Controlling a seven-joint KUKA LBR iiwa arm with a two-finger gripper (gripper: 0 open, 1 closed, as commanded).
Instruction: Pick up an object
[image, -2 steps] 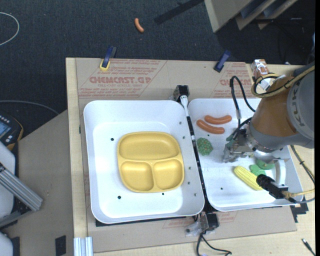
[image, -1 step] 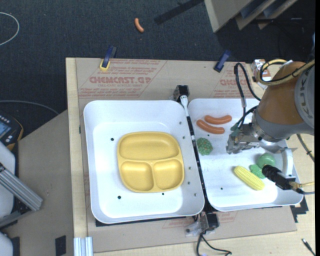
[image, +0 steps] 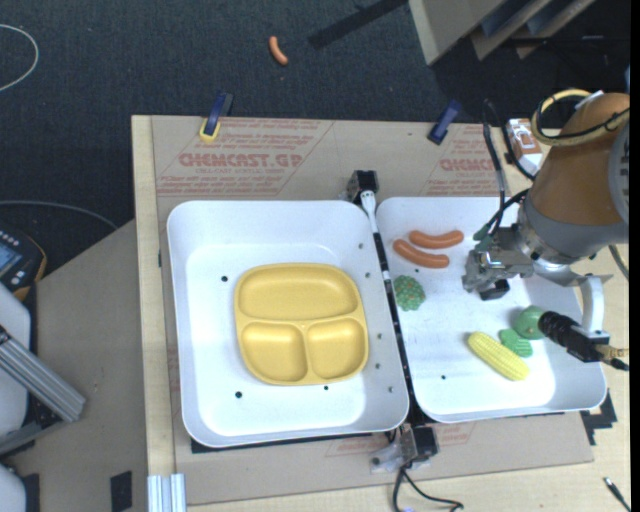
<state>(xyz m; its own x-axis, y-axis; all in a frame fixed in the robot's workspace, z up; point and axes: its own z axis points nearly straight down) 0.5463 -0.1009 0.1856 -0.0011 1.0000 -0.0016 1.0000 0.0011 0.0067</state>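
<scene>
Two white bins side by side on a brown board. Left bin (image: 200, 300) holds a yellow divided tray (image: 300, 322), three compartments, lying flat near the middle.

Right bin (image: 450, 395) holds the food items. Two sausages (image: 428, 247) lie close together near the far left corner, one just above the other, both roughly level. A broccoli piece (image: 408, 292) sits below them, close to the bin's left wall. A corn cob (image: 498, 355) lies tilted near the front of the bin, and a green item (image: 521, 332) sits just beside its right end; whether they touch cannot be told.

Arm (image: 580, 180) comes in from the right, over the far right part of the right bin. Gripper (image: 490, 277) hangs over bare bin floor, right of the sausages and above the corn in the view, apart from both. Nothing seen between its fingers; whether they are spread or closed cannot be told. Height above the floor unclear.

An orange bit (image: 278, 50) lies on the dark floor beyond the board.
</scene>
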